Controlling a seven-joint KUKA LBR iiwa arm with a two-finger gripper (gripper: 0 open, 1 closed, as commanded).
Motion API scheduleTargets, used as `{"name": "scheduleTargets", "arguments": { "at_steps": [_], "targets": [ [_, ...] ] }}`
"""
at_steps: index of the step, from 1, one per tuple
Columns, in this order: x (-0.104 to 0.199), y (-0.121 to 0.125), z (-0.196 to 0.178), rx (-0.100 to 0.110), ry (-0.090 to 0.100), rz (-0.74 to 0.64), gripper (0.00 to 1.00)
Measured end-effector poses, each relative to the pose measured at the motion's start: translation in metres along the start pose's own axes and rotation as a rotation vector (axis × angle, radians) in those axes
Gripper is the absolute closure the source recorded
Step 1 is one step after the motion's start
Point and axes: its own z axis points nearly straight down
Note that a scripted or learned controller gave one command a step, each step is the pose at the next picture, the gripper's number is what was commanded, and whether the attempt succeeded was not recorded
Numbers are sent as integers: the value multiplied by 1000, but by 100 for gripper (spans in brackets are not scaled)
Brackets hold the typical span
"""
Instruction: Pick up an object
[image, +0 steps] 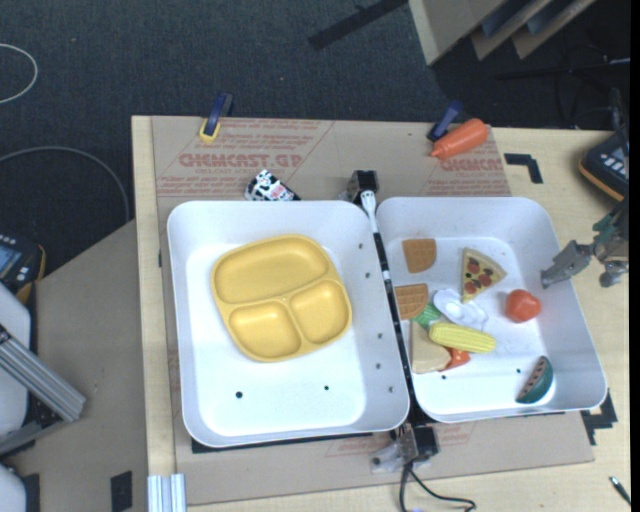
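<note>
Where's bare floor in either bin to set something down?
Left bin: a bare strip along the near edge, below the yellow divided plate. Right bin: bare between tomato and watermelon slice. Crowded around the corn by the divider.

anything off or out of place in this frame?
Mostly tidy. The yellow divided plate sits askew in the left bin. The toy food is crowded in the right bin, with the corn lying across other pieces. A small black-and-white toy sits outside both bins on the bench board.
</note>
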Motion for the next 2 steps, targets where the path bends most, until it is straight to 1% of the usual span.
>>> {"name": "scheduleTargets", "arguments": {
  "at_steps": [1,2],
  "targets": [
    [1,2,-7,-13,-4,-4,0],
    [6,5,37,-7,-1,-4,0]
  ]
}}
